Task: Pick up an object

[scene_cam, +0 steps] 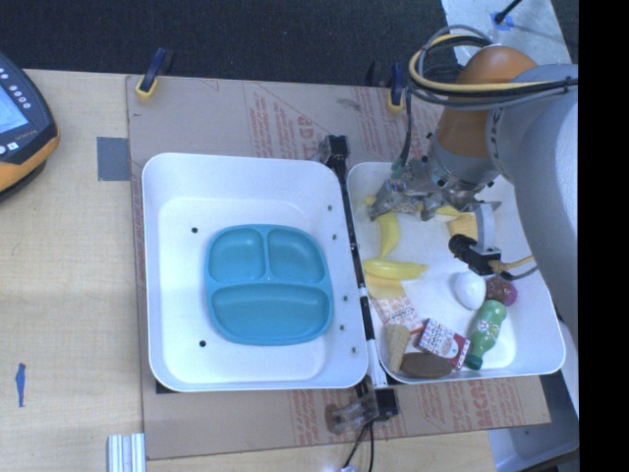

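Camera view: gripper [425, 197], its grip state hidden, hangs over the right bin [550, 354]; the banana [389, 230] just below-left may roll away when nudged.

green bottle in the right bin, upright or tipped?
Tipped. The green bottle lies on its side on the floor of the right bin, its length running diagonally, one end against the red packet.

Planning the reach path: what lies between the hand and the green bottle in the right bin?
In the camera view, a white egg lies between the hand and the green bottle.
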### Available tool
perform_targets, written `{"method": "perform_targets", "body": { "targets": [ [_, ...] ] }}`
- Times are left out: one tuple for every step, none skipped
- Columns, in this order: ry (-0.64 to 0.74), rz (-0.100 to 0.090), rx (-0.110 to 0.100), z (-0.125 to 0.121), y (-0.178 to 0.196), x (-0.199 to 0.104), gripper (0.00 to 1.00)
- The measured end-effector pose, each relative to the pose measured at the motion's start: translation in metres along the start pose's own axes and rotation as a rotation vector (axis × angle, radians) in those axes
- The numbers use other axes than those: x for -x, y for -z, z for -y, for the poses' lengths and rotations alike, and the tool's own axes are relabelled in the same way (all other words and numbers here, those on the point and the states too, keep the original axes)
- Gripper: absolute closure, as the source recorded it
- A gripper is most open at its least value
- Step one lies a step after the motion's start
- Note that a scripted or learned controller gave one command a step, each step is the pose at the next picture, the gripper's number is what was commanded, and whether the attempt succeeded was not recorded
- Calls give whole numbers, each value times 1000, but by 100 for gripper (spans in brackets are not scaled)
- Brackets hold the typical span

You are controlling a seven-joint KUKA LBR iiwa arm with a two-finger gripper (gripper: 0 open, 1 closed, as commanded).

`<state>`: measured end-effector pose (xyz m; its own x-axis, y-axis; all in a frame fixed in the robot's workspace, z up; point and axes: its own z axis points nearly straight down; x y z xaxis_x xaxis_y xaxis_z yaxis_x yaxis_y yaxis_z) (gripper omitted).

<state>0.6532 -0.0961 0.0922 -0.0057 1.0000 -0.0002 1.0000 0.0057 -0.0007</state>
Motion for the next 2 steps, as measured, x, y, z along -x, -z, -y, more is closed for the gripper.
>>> {"method": "perform_targets", "body": {
  "targets": [
    [3, 0, -4, 1, 11, 1, 100],
    [2, -2, 5, 47, 106, -47, 100]
  ]
}}
